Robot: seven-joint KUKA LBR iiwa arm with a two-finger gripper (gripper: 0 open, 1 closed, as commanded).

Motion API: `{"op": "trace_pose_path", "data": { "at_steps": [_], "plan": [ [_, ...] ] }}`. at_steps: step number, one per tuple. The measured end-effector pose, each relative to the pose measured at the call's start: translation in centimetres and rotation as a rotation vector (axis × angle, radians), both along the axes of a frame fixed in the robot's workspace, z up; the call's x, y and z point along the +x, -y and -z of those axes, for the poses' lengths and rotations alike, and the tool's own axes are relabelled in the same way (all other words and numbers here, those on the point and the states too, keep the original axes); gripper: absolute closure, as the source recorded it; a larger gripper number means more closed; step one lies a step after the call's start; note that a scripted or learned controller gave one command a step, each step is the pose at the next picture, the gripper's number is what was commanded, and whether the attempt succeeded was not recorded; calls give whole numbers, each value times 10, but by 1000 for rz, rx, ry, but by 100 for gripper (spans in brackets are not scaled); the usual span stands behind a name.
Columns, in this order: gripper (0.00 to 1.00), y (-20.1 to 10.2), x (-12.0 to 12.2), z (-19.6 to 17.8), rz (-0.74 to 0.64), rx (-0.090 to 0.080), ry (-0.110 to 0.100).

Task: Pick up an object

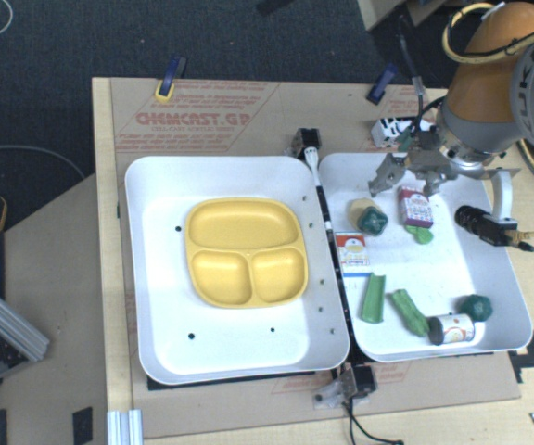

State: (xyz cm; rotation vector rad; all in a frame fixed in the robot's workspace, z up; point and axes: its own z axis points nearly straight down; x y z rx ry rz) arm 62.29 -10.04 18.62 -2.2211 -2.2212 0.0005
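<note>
The gripper (406, 180) hangs with its fingers spread open over the right white bin (494, 276). The small dark-red packet (417, 208) just below looks light and stiff; pinch its long sides.

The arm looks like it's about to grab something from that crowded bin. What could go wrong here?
The tool hangs over the right bin's far end, where a red packet, a teal ball and a small green piece lie close together. It might pinch two at once, or nudge one aside and close on nothing. It is also near the bin's far wall, so a finger could perhaps catch the rim.
</note>
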Motion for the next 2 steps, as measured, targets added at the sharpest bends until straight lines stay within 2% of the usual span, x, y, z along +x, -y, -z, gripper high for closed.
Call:
{"op": "trace_pose_path", "data": {
  "at_steps": [1, 2],
  "plan": [
    [0, 0, 5, 62, 0, 1, -6],
    [0, -1, 4, 104, 0, 1, -6]
  ]
}}
